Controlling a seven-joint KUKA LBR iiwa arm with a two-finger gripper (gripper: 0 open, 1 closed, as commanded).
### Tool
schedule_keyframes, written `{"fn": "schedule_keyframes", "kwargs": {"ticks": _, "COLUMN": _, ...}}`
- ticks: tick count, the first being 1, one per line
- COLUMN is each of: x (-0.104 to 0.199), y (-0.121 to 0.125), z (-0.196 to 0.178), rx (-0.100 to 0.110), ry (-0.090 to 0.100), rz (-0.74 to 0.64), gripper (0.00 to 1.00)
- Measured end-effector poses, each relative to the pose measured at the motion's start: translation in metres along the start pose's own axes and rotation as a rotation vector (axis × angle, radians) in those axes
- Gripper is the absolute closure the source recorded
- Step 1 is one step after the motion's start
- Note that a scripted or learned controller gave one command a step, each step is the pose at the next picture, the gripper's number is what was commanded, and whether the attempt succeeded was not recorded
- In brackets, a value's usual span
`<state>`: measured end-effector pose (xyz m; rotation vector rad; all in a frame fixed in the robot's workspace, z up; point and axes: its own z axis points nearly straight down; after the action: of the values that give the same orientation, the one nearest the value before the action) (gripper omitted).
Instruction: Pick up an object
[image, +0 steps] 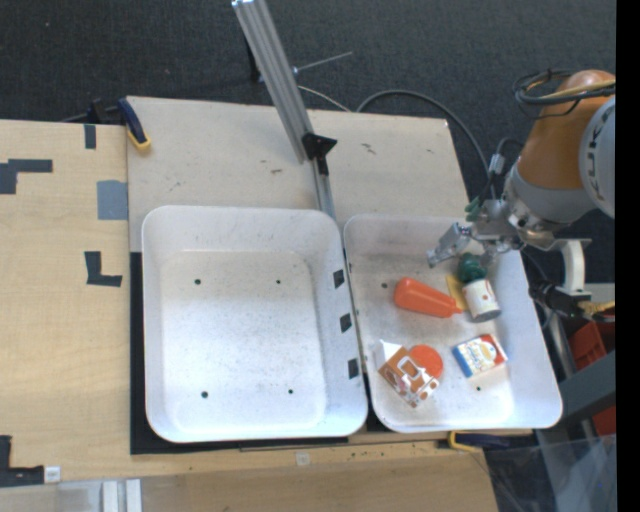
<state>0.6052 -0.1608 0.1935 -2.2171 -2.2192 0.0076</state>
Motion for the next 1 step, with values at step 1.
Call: {"fn": "schedule_keyframes", "kwargs": {"ticks": 1, "x": -0.0022, "y": 0.0034, "z": 0.063, "rx": 0.001, "ry": 0.0, "rz": 0.0, "gripper": 0.0}}
